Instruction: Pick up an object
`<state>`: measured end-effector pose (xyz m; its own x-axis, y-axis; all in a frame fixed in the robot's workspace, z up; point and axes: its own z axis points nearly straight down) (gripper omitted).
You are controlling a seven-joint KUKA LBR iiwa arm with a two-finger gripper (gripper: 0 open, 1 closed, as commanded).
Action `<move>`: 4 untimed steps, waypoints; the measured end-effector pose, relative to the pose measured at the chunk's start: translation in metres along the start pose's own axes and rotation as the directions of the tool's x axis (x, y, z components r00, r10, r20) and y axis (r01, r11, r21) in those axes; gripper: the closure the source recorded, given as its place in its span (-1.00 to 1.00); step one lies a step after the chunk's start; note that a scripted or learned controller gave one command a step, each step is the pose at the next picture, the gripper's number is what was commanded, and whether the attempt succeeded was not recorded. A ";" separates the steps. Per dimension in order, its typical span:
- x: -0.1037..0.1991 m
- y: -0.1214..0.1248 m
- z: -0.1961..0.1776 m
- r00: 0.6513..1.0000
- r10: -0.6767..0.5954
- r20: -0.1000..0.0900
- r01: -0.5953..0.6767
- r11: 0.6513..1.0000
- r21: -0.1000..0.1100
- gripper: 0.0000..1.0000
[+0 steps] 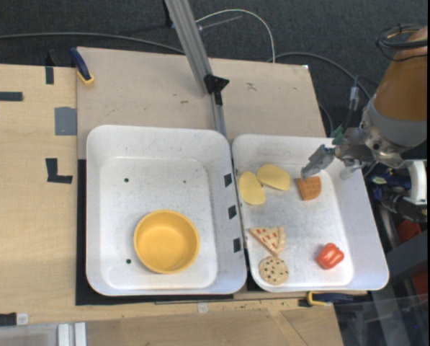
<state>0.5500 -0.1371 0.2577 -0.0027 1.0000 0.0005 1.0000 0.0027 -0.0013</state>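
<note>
Now: tool [317, 163] hovers over right bin [359, 225], upper part; finger state can't be told. Orange block [309, 188] sits just beside it at 7 o'clock, nearest pick. Red pepper [330, 256] farther off at 6 o'clock.

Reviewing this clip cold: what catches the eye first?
The yellow bowl sits alone in the left bin. In the right bin, the gripper hangs just above an orange block, with a red pepper near the front corner.
</note>
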 end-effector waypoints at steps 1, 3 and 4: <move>0.000 0.000 0.000 1.000 0.000 0.000 0.000 1.000 0.000 -1.00; 0.006 -0.002 0.126 1.000 0.001 -0.001 -0.001 1.000 0.008 -1.00; 0.006 -0.001 0.170 1.000 0.001 0.002 -0.001 1.000 -0.001 -1.00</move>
<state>0.5483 -0.1306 0.0882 -0.0015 1.0000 -0.0016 1.0000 0.0015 -0.0003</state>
